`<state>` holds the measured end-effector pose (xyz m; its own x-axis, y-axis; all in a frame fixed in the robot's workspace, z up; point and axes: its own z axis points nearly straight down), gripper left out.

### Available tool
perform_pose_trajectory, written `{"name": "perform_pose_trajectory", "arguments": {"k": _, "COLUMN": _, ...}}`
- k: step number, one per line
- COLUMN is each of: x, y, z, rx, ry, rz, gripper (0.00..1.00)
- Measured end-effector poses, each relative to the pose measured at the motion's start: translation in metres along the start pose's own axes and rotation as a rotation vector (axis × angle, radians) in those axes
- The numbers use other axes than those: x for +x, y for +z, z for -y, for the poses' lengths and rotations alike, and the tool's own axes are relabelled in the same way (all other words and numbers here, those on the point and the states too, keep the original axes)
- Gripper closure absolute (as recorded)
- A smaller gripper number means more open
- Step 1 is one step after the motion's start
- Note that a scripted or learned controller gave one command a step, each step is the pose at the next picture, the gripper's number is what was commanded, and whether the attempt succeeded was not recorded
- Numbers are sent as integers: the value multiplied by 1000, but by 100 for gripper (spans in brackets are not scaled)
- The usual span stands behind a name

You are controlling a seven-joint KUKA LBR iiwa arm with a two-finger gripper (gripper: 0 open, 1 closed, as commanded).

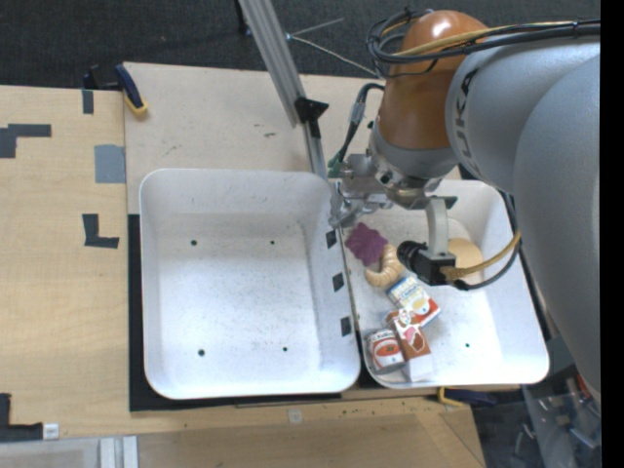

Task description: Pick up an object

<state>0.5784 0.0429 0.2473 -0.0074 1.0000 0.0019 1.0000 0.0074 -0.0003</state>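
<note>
Nearest the camera, at the front of the right bin [507,354], a small red and white carton [385,350] is lying beside a taller red and white carton [413,322], whose long axis is running from the front of the bin up toward the middle. Just behind them a small white packet [406,289] is sitting tilted, touching the taller carton. Behind that, a pale tan curved piece [382,267] is lying with its long side running roughly left to right, touching the packet. A purple object [366,242] is lying just behind the tan piece, its long axis slanting from the upper left down toward the lower right, close to the wall between the two bins.

The hand [343,206] is hanging right above the far end of the purple object, by the dividing wall. Whether it is spread or pressed together cannot be told, and nothing is visibly between its tips.

A round tan object [466,253] is lying further right, partly behind a black fitting on the arm. The left bin [234,281] is sitting alongside on the tabletop [58,261].
</note>
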Motion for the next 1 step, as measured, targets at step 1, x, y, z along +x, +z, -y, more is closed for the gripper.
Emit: {"name": "perform_pose_trajectory", "arguments": {"k": 1, "x": 44, "y": 18, "z": -23, "rx": 1, "ry": 2, "rz": 2, "gripper": 100}}
